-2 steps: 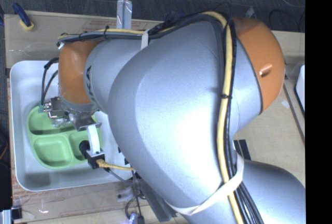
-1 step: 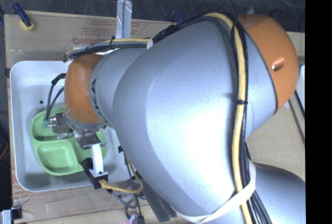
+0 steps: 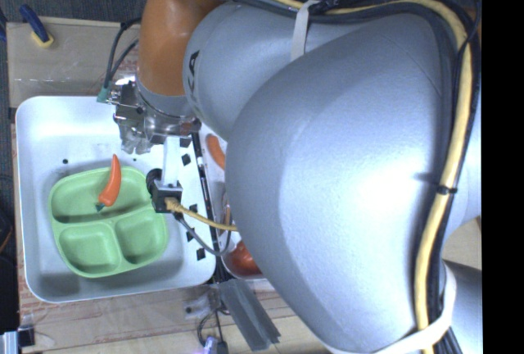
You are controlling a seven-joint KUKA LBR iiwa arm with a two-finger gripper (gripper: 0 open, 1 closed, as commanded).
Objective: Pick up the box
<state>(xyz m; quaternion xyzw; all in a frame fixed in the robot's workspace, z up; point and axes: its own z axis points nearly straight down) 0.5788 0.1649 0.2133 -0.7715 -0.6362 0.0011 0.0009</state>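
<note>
My gripper hangs over the far part of the left bin, just beyond the green divided plate. It sits below the orange wrist band. The grey arm takes up the middle and right of the view and hides nearly all of the right bin. An orange carrot-like piece lies in the plate's far compartment, a little to the near left of the gripper.
A cable with a black plug hangs at the plate's right edge. By the arm, in the right bin, an orange item and a brown round item peek out. A blue-and-yellow tool lies on the bench at the far left.
</note>
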